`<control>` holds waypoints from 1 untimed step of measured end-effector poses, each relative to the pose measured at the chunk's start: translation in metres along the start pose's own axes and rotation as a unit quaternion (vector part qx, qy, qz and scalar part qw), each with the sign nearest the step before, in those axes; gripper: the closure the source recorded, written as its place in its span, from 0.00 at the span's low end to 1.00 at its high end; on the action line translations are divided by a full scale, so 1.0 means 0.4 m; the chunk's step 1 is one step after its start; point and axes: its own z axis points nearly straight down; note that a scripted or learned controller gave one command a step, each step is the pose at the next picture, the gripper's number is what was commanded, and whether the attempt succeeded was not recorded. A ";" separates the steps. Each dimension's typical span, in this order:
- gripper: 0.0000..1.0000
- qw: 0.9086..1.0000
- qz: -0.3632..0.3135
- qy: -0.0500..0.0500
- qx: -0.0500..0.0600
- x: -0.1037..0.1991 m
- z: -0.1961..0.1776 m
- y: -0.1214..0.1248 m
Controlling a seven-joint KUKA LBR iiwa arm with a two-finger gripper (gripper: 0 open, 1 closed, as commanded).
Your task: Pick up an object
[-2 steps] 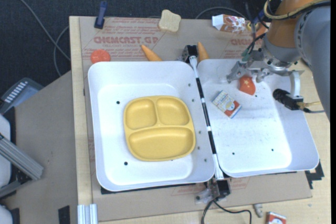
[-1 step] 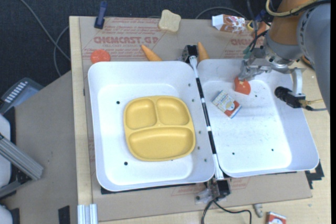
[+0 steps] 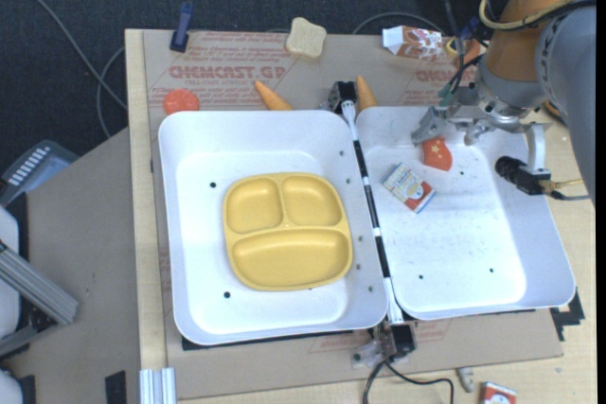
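A: White plastic, both bins. The left bin [image 3: 189, 203] carries a yellow divided plate [image 3: 286, 230] with three compartments, sitting about at its centre. The right bin [image 3: 492, 270] has two loose things in its upper part.

B: Which things?

A: A small red piece, strawberry-like [image 3: 436, 153], at roughly eleven o'clock in that bin, and a small printed carton [image 3: 409, 187] just below and left of it, at about ten o'clock, lying flat and tilted. The two are near one another but apart.

B: And the gripper?

A: The gripper [image 3: 453, 124] hangs over the bin's top edge, at twelve o'clock from the red piece and just above it. Its grey metal parts crowd together there; whether the pincer is spread or pressed together I cannot tell, and nothing visibly sits between its tips. The orange band [image 3: 530, 24] of the arm rises behind it towards two o'clock.

B: Anything on the bench beyond the bins?

A: Along the cardboard at twelve o'clock of the left bin: a bread slice [image 3: 306, 37], a blue clip-like item [image 3: 181, 26], a round red-orange object [image 3: 180, 101] and two carrot-like orange pieces [image 3: 273, 96] touching the bin rims. A crumpled wrapper [image 3: 413, 41] lies above the right bin.
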 end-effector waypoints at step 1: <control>0.00 1.000 0.001 0.007 0.011 0.004 0.073 -0.008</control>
